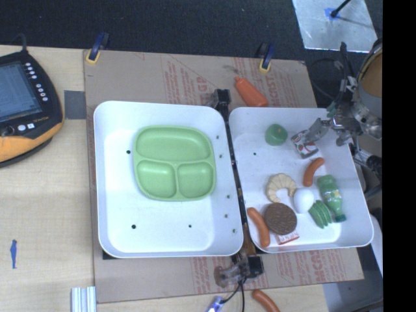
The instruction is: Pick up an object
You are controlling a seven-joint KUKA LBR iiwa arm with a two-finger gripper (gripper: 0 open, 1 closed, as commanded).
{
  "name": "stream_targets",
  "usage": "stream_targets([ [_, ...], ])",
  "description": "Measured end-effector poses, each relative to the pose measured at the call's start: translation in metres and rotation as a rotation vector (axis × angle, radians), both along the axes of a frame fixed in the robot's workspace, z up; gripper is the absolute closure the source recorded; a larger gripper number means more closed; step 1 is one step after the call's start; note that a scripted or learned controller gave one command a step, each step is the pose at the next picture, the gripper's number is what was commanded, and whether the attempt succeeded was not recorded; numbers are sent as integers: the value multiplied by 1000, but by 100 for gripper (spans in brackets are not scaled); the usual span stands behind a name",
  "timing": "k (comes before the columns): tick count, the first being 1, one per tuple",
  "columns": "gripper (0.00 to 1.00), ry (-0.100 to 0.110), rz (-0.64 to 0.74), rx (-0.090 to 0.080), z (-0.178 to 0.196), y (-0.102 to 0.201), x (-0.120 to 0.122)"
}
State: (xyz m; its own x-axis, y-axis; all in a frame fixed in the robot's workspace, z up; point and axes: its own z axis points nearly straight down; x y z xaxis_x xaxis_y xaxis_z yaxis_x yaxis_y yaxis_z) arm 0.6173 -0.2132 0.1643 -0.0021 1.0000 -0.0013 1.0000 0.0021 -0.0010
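Camera view: we are seeing the tool [305,140] hovering over the right bin [351,239].
We cannot tell its grip state; a green ball [275,134] is lying just beside it; a sausage [312,171] is sitting near.

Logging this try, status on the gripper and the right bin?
Gripper low over right bin, near its upper right, nothing seen between its fingers. Green ball just left of it, small sausage just below. Both lying free.
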Motion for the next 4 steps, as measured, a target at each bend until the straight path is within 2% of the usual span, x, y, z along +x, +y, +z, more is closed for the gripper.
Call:
stream_targets([
  [1,0,3,4,0,-73,2,-13],
  [2,0,3,4,0,-72,1,-44],
  [3,0,1,4,-1,-72,14,-34],
  [4,100,1,7,-3,-62,13,-34],
])
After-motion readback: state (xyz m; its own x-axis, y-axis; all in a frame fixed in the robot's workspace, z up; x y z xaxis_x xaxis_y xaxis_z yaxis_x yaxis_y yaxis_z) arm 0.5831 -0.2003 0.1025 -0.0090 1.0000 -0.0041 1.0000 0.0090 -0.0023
